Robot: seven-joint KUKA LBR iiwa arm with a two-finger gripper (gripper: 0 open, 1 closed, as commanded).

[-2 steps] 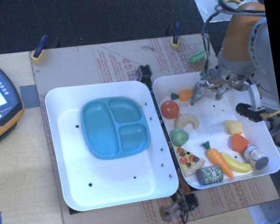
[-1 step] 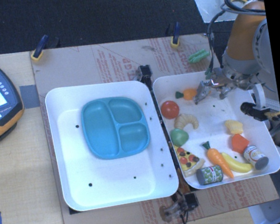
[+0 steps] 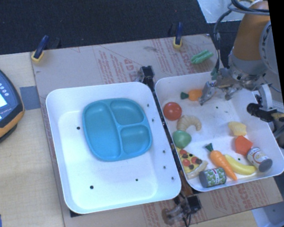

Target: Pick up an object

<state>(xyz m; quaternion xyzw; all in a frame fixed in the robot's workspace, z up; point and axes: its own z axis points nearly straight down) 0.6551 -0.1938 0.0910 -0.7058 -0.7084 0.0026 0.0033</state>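
Observation:
My gripper (image 3: 217,94) hovers over the far part of the right bin (image 3: 279,168), its two fingers spread apart and open with nothing between them. A small orange fruit with a green top (image 3: 193,94) lies just left of the left fingertip (image 3: 205,96). Further left and nearer the camera are a red tomato (image 3: 172,111), a tan croissant (image 3: 189,123) and a green pepper (image 3: 181,139). A yellow piece (image 3: 237,128) and an orange-red piece (image 3: 242,144) lie below the gripper.
The bin's near edge holds a pizza slice (image 3: 191,161), a carrot (image 3: 221,160), a green can (image 3: 212,177), a banana (image 3: 241,166) and a small jar (image 3: 259,158). A blue divided plate (image 3: 116,128) sits in the left bin (image 3: 75,195). A green toy (image 3: 201,57) lies outside, behind the right bin.

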